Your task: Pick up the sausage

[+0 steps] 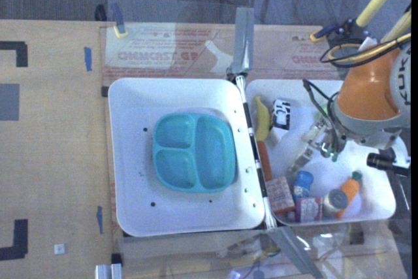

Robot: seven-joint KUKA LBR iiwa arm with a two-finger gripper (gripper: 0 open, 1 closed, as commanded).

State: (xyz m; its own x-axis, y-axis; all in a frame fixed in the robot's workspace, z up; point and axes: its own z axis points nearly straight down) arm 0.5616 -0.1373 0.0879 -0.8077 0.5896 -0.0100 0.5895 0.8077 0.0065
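The arm point(372, 91) reaches in from the right, its orange band sitting over the far right part of the right bin point(385, 206). Below the band the gripper point(313, 144) hangs over the middle of that bin, pointing down and to the left; its metal fingers point(305, 155) stand slightly apart with nothing between them, so it is open and carries nothing. The sausage point(263, 161), a thin reddish-brown stick, lies along the left wall of the right bin, running near to far, just beside the divider between the two bins and apart from the gripper. At its far end a yellow banana point(262, 117) lies against the same wall, and just right of the banana stands a small black and white carton point(281, 114). At the near end of the sausage sits a red and white box point(280, 195). Further right along the near wall are a blue-capped bottle point(302, 183), a round-lidded container point(336, 200) and an orange carrot point(350, 191) with a green top. The left bin point(130, 140) holds a turquoise divided plate point(194, 151) with three compartments, lying flat near its middle. Both bins rest on a light wooden bench point(46, 160) marked with black and blue tape.
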